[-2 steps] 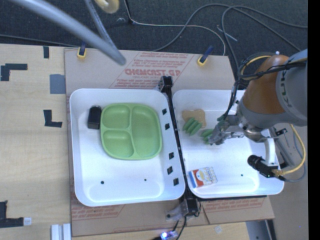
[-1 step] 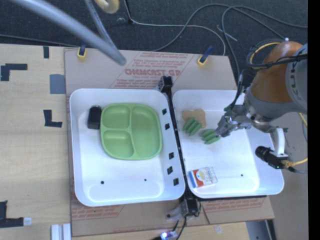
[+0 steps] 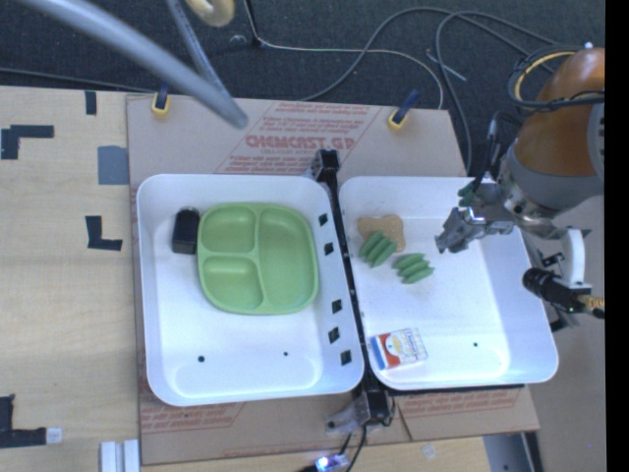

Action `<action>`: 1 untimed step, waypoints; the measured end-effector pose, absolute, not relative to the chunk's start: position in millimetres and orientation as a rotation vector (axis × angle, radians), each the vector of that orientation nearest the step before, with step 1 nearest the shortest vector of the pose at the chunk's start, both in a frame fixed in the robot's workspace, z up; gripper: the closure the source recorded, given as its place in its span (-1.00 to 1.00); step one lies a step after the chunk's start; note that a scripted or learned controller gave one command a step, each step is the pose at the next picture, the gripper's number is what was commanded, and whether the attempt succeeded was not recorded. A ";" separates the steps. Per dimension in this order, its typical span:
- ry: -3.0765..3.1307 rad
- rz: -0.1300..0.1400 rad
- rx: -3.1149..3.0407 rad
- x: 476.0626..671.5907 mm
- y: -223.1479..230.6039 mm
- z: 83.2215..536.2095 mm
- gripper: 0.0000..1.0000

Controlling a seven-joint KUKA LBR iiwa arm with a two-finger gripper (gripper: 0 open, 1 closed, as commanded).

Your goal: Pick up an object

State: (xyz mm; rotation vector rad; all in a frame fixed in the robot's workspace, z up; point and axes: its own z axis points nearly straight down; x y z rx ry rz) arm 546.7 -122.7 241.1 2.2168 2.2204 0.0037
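A: What is seen in the 2 white bins?

B: In the left bin (image 3: 162,293) a green divided plate (image 3: 258,259) with 3 compartments is laid flat, and a small black block (image 3: 185,231) is set just beside its left edge, touching or nearly so. In the right bin (image 3: 491,332) 2 green pea pods (image 3: 377,249) (image 3: 414,267) are placed near the back left, with a tan, biscuit-like piece (image 3: 381,228) partly covered by the first pod. A small white carton (image 3: 397,347) with red and blue print is found at the front left corner, against the divider.

A: And the arm?

B: The gripper (image 3: 458,236) is held over the right bin, near its right wall, well apart from the pods. Its fingers are shown as a small dark, blurred shape. Whether the jaws are spread or closed cannot be told, and nothing can be made out between them.

A: What is cut off or unclear?

B: The arm's grey and orange body (image 3: 560,126) is cut by the right edge. A blurred grey bar (image 3: 118,37) is crossed over the top left, close to the lens. The print on the cardboard sheet (image 3: 305,136) under the bins is partly covered by the bins, and the carton's label is too small to be read.
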 end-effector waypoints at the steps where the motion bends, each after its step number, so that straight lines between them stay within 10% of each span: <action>1: 2.230 -0.001 2.216 535.4 -62.5 231.1 1.00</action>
